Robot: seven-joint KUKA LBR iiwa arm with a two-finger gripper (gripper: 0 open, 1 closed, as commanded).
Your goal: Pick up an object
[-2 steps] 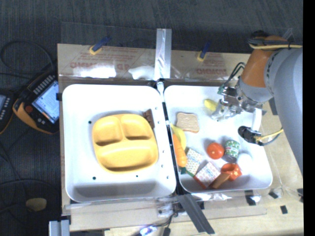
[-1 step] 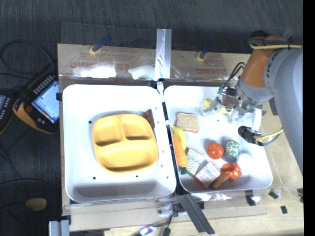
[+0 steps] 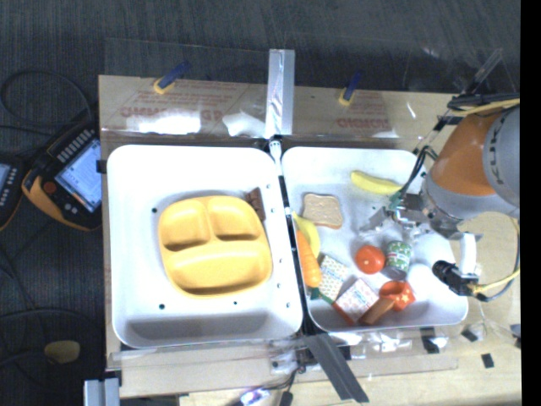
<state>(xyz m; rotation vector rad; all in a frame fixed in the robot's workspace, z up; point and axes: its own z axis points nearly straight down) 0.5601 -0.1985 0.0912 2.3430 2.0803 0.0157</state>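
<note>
Currently, the two-finger metal gripper (image 3: 390, 219) is hovering with fingers spread, grasping nothing, just above the round red plastic tomato (image 3: 369, 259), which is lying beside the small green-labelled can (image 3: 399, 255).

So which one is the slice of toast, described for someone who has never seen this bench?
Look in the right-hand white bin, the one crowded with toy food. Near its far left corner lies the toast slice, flat on the floor just left of the yellow banana. It is the only tan, squarish, bread-shaped piece; its neighbours are yellow, orange or red.

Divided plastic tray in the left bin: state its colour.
Yellow: the divided plastic tray, seen in the camera view.
</note>
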